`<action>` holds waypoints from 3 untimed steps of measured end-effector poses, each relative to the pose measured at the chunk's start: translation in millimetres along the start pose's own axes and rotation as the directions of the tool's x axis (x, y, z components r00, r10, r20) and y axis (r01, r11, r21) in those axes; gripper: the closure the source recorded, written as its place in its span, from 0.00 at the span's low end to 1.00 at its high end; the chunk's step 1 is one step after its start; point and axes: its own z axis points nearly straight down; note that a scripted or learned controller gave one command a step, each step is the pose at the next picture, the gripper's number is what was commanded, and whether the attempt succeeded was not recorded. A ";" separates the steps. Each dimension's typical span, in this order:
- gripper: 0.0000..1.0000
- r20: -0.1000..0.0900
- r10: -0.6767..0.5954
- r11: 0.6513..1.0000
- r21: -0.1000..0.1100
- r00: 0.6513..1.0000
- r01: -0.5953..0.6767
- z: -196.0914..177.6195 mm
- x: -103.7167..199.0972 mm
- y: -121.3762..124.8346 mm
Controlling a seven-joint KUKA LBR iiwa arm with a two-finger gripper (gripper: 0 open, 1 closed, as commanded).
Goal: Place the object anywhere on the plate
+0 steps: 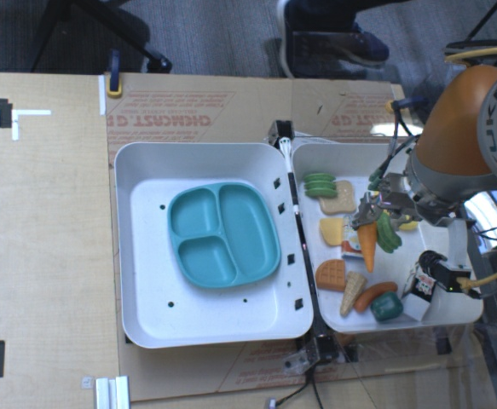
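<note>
The teal divided plate [224,233] lies in the left white bin [137,313], with nothing on it. In the right bin [453,309] sits a toy carrot [367,249], orange with a green leafy top [390,233], among other toy foods. My gripper [374,211] hangs low over the carrot's upper end, at the middle of the right bin. The wrist's dark body hides where its tips meet the toys. The grey and orange arm [470,126] reaches in from the right.
Around the carrot lie a green ridged piece [320,184], a toast slice [340,200], yellow cheese [332,231], a waffle [331,274], an ice-cream cone [352,293], a red sausage [374,295] and a dark green piece [387,308]. The wall between the bins [297,237] carries black clips.
</note>
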 end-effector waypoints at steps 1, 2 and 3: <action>1.00 0.001 -0.010 1.000 0.004 1.000 0.010 -23.4 87.6 40.9; 0.00 0.002 -0.011 1.000 0.003 1.000 0.011 -23.6 87.1 41.0; 0.00 0.003 0.232 0.973 0.006 0.973 -0.232 -20.7 148.4 -0.7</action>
